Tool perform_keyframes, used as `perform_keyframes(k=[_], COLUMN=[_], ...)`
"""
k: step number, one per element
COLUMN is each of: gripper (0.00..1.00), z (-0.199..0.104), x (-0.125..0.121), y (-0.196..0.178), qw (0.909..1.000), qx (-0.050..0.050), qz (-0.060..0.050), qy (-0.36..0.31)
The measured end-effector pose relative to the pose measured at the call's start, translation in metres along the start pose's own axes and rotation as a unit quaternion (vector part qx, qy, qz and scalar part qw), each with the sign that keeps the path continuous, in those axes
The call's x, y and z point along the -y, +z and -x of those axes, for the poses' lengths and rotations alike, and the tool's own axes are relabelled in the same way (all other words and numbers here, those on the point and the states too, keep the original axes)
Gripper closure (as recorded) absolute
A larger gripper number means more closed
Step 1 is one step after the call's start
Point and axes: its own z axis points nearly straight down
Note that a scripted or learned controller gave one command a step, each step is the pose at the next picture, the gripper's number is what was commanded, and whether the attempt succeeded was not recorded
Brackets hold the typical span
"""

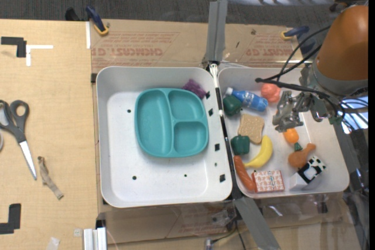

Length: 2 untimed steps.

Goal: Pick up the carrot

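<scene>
Hovering over the right bin (337, 181), gripper (288, 117) just above a small orange piece.

Reaching in from the right, grey arm with glossy orange dome (350, 44), cables trailing; metal fingers too tangled to tell whether apart or together. Lying near the bin's front left corner, left of the printed box (270, 181): a long, smooth orange-red carrot (244, 172), well apart from the gripper. Curving just above the carrot, a yellow banana (262, 153); beyond it, a grainy toast slice (251, 127). Sitting in the left bin (111, 143), a teal three-part plate (173, 122), half hiding something purple.
</scene>
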Motion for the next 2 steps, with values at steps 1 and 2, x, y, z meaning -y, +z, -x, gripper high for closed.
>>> perform_keyframes(k=[1,2], gripper=[1.0,1.0], z=[-0.033,-0.044], x=[-0.026,-0.031], y=[-0.063,-0.074], qw=[0.9741,0.9344], qx=[0.001,0.001], qz=[0.001,0.001], qy=[-0.226,-0.356])
